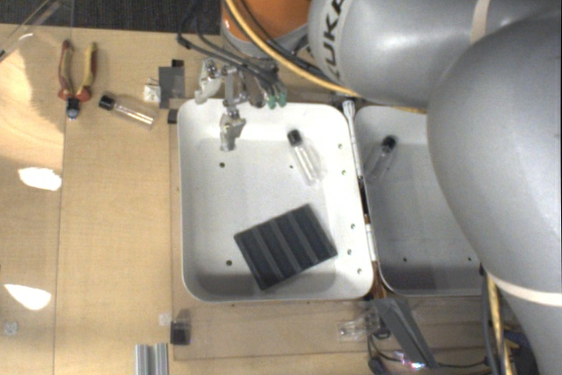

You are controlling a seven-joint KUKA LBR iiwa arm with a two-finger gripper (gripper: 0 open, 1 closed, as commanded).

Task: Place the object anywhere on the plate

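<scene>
- Nearest the lens, the grey arm (421, 39) swings in from the right and ends over the far-left corner of the left bin (198, 277).
- From my screen the gripper (230, 140) hangs just above that bin's floor. Its fingers look drawn together into one narrow tip, with nothing between them.
- I take the thing to move to be the small clear vial (304, 157) with a dark cap, lying flat on the floor of the same bin.
- The vial lies to the view's right of the fingers and slightly nearer the camera, apart from them and not touching.
- Its long axis runs at a slant, cap toward the far side and base toward the near-right, so I judge the fingers should close across the narrow width.
- The plate (285, 247), a dark ribbed slab, sits tilted in the near part of the left bin, near the vial but clear of it.
- A second vial (383, 152) lies in the right bin (421, 272), farther from the fingers.
- My read is that the pick has not begun, and a sideways shift comes first.
</scene>
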